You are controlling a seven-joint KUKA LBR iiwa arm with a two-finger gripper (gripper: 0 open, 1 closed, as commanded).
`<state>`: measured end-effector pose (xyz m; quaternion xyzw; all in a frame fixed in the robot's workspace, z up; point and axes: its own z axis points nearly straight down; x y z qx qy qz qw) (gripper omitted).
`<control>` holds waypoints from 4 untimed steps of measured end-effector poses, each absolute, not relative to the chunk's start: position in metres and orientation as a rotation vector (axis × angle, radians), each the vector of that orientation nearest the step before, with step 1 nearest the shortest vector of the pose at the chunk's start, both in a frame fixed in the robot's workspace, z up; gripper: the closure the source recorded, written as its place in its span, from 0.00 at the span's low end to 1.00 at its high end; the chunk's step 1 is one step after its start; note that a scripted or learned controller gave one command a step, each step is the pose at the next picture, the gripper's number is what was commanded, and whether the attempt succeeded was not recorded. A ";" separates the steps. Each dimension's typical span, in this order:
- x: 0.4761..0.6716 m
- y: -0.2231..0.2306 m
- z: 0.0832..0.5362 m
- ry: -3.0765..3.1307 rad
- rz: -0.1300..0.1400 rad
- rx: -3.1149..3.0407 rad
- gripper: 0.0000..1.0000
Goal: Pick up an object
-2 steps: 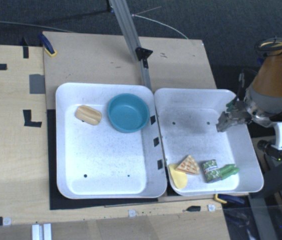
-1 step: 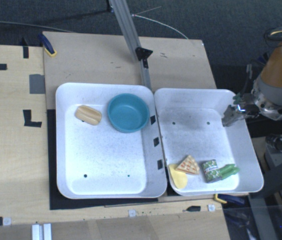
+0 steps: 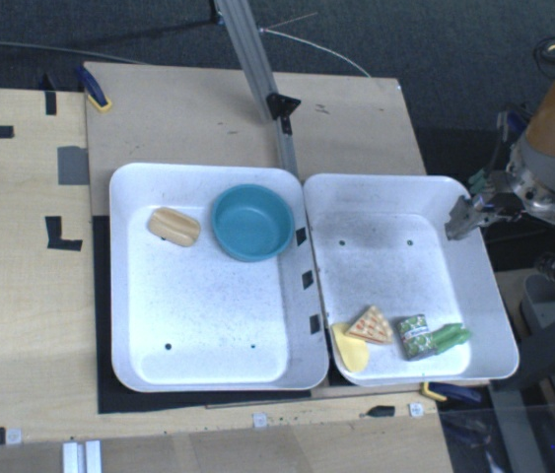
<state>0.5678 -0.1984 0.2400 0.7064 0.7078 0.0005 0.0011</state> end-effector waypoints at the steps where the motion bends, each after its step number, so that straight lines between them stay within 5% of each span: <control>1: 0.567 -0.141 0.230 2.230 -0.002 2.217 1.00; 4: 0.536 0.029 0.220 2.232 -0.003 2.217 1.00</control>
